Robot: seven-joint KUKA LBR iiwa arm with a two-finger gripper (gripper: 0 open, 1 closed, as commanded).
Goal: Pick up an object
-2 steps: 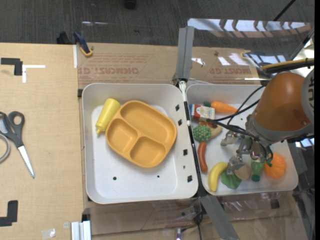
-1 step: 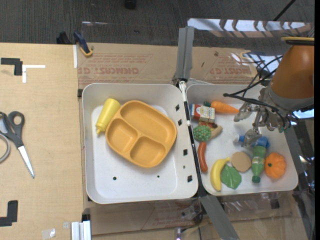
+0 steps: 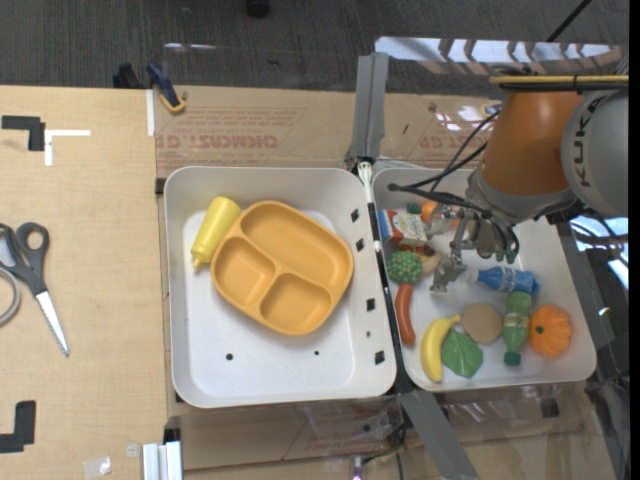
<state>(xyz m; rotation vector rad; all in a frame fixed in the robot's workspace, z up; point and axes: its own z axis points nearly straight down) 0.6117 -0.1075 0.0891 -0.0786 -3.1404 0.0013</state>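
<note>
Camera view
Arm (image 3: 535, 148): reaches in from the right over the right bin (image 3: 575, 368).
Gripper (image 3: 448, 276): low over the toys, fingers slightly spread, nothing between them.
Right bin toys: broccoli (image 3: 405, 266), sausage (image 3: 404, 313), banana (image 3: 433, 348), leaf (image 3: 462, 355), bottle (image 3: 514, 326), pumpkin (image 3: 550, 330), blue piece (image 3: 507, 281).
Nearest to gripper: broccoli, just left.
Left bin (image 3: 200, 368): yellow tray (image 3: 282, 266), mustard bottle (image 3: 213, 230) touching it.
Bench: scissors (image 3: 38, 278) far left.

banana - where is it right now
In the camera view the banana lies in the right bin, near its front left corner, between the red sausage and the green leaf.
</note>
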